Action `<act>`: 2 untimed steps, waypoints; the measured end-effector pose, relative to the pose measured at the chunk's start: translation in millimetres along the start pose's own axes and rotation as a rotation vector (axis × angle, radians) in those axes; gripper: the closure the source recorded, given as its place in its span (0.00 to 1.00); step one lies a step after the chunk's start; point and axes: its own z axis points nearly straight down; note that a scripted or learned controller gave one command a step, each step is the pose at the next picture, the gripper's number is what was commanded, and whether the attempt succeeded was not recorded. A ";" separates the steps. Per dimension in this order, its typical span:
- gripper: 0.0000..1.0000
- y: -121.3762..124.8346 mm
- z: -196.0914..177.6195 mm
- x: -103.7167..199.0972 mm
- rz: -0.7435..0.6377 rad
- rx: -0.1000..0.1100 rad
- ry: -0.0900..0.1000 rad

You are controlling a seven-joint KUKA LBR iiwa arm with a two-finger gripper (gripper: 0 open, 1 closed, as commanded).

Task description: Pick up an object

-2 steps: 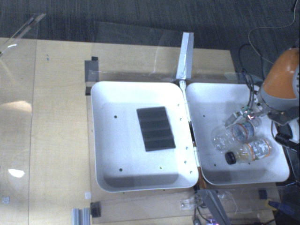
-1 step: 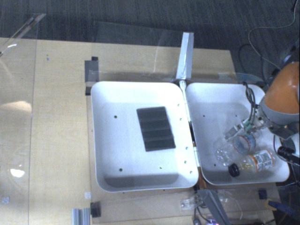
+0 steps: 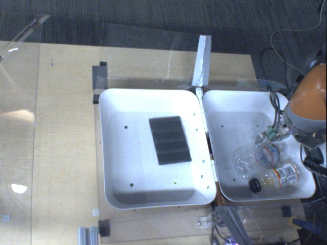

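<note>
You saw the two white bins side by side on the wooden bench. The left bin [image 3: 117, 137] held a dark ribbed rectangular pad [image 3: 170, 140], lying flat near its middle and turned a little off square. The right bin [image 3: 230, 106] held the clutter: a clear plastic bottle [image 3: 273, 177] with a black cap and a yellow-orange label lay on its side near the front edge, and just beside it, toward the bin's middle, sat what looked like a clear glass or cup [image 3: 246, 160], hard to make out against the white floor. The arm [image 3: 310, 101] came in from the right, its orange band over the bin's far right side. The gripper [image 3: 271, 137] hung low just above the clear items; whether its jaws were apart or together, you could not tell.
</note>
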 end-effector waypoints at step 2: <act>0.00 -42.2 10.8 8.2 0.052 0.000 0.001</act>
